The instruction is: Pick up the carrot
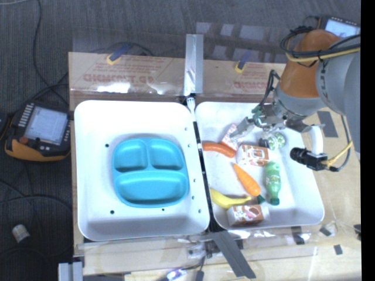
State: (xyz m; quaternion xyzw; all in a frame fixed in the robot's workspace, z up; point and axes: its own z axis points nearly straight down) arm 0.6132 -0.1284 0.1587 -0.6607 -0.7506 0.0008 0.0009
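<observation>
The carrot (pixel 247 180) is orange with a green stub and lies slanted in the middle of the right bin (pixel 310 209), between a small juice carton (pixel 253 155) and a banana (pixel 225 198). My gripper (pixel 265 120) hangs over the far part of that bin, up and to the right of the carrot and well apart from it. Nothing of the carrot is covered.
Around the carrot lie an orange-red sausage (pixel 218 149), a green bottle (pixel 272 182), a second carton (pixel 246 214) at the near wall and a white packet (pixel 235 132). The left bin (pixel 94 122) holds a blue divided plate (pixel 151 170). A pendant (pixel 38 130) rests far left.
</observation>
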